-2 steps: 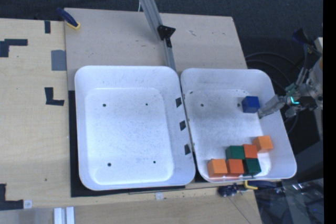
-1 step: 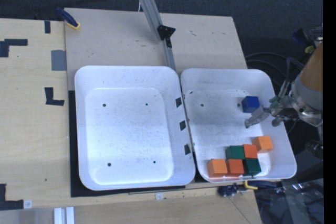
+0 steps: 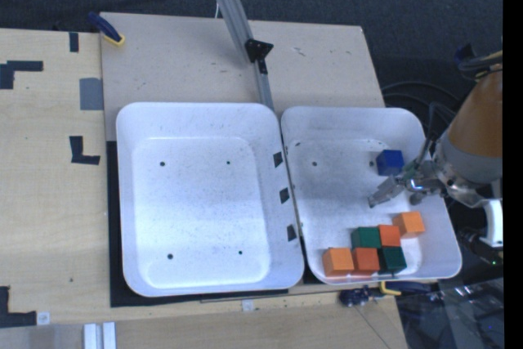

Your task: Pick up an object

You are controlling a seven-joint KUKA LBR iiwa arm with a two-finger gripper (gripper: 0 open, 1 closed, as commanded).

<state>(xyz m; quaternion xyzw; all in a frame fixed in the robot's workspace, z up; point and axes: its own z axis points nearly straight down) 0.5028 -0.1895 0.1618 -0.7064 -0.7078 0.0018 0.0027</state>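
My gripper (image 3: 400, 185) hangs apart, grasping nothing, by the right bin's (image 3: 343, 127) right edge; the blue block (image 3: 390, 161) looks light, hard; I'd pinch its flat sides.

No text, label or number seems readable anywhere at this resolution.

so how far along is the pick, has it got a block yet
Done: the two-finger gripper has reached into the right white bin, beside the small blue block. In hand: nothing shows between its fingers. Left: grasping and lifting a block; the orange and green blocks sit clustered at the bin's near corner.
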